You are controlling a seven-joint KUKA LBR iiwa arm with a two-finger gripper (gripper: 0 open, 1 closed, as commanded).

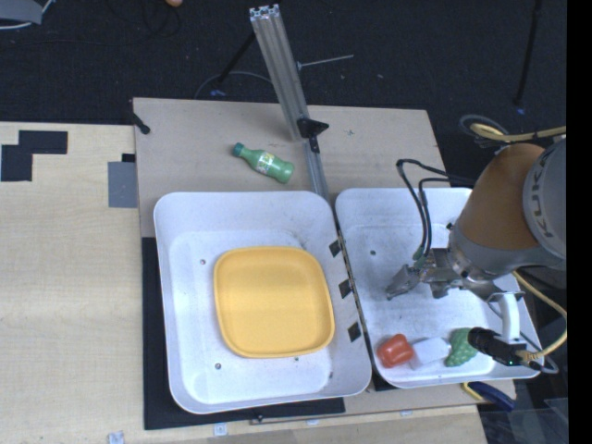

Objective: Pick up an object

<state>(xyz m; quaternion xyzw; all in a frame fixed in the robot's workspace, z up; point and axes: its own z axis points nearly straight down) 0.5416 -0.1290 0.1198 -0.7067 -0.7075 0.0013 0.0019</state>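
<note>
Now, from the one overhead camera, you've got the gripper (400, 285) hanging over the middle of the right bin (388, 213), its grey tip pointing out toward nine o'clock. Whether it's apart or together you cannot tell from here: the tip is a small dark blur against the white floor, and nothing shows caught in it.

Look down toward five o'clock from that tip: the red pepper-like toy (396, 350) sits near the bin's front wall. Just beside it at three o'clock lies a pale whitish piece (430, 350), then a green leafy toy (460, 349), the three strung in a row along the front wall. The red one is nearest to you, so I'd judge the move a short swing back and down.

Over in the left bin (176, 220) the yellow square plate (274, 301) lies flat. A green bottle (264, 162) rests on the bench behind, long axis ten-to-four.
</note>
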